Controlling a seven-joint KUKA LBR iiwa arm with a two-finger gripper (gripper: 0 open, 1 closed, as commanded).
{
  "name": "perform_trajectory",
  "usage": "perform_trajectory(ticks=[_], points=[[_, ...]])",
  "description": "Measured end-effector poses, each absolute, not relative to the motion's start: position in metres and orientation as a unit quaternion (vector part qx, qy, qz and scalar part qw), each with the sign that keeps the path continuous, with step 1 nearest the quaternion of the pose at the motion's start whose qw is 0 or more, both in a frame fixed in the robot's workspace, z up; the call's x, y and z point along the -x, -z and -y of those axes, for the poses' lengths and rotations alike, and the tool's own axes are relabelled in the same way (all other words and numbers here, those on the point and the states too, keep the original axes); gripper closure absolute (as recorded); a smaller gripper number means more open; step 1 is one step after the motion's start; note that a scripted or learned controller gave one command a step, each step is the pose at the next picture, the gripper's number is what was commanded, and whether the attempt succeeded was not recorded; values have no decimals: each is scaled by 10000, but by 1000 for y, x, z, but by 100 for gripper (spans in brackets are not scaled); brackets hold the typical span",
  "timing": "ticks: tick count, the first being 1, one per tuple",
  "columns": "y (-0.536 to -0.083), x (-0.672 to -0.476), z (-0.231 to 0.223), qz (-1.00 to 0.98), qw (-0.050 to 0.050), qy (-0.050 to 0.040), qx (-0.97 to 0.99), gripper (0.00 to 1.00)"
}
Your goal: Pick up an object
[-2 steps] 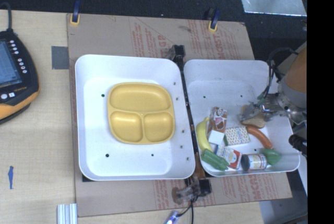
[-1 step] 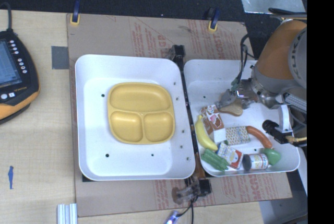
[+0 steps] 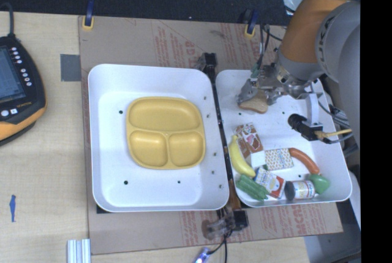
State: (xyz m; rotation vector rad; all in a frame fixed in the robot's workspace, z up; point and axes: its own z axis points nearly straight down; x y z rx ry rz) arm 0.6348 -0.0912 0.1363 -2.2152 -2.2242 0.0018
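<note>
The cardboard sheet [image 3: 153, 41] is lying over the wooden bench [image 3: 37, 182], clipped at its far edge, and both bins are sitting on it. The left bin [image 3: 104, 133] is taking up most of the sheet; the yellow divided plate [image 3: 165, 132] is resting at its middle with bare white floor running all round it out to the walls. The right bin [image 3: 343, 188] is lying just beside the left bin, their rims almost touching. The arm [image 3: 312, 29] is coming in over the right bin's far corner, and the gripper [image 3: 260, 93] is sitting low over a tan, bread-like piece [image 3: 254, 106] near that bin's far-left wall; its fingers are hard to make out, so I cannot tell whether they are apart or closed, or whether they are touching the piece. The middle of the right bin's floor is lying bare. Along its near side the small things are crowding together: a banana [image 3: 239, 160] against the wall shared with the left bin, a sausage [image 3: 304, 160], a green vegetable [image 3: 252, 187], a small bottle [image 3: 301, 190] and several packets too small to read. A black and orange pendant [image 3: 15, 93] is lying well left of the left bin, cut off by the frame
</note>
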Motion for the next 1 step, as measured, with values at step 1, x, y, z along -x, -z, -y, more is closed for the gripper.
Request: perform_trajectory(ticks=[1], points=[[-192, -649, 40, 7085, 12, -6, 7057, 100]])
